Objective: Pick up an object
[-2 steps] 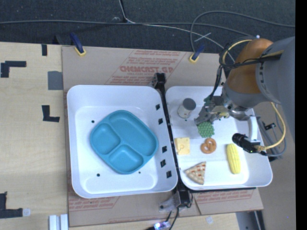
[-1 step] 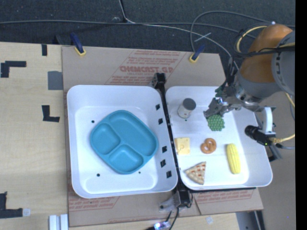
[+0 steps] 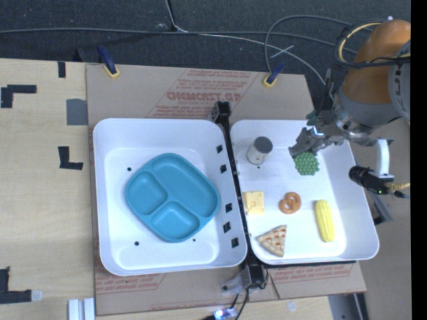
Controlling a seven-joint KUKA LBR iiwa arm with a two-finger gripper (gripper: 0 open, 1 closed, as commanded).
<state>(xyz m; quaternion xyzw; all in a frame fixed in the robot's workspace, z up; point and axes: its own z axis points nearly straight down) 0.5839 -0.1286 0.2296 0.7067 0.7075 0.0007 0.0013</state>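
The right bin [image 3: 357, 245] holds a grey cylinder [image 3: 259, 150], a green broccoli-like piece [image 3: 307, 163], a yellow cheese block [image 3: 253, 202], a brown pretzel [image 3: 289, 203], a corn cob [image 3: 324, 220] and a pizza slice [image 3: 273, 240]. My gripper [image 3: 305, 145] hangs at the bin's far right part, just above the green piece. Its tips sit at the top edge of that piece; I cannot tell whether they touch it.
The left bin [image 3: 107, 179] holds a blue divided plate [image 3: 172, 196]. A black divider strip [image 3: 230, 179] runs between the bins. Cables loop above the bench at the back. The arm's body [image 3: 373, 79] overhangs the right bin's far right corner.
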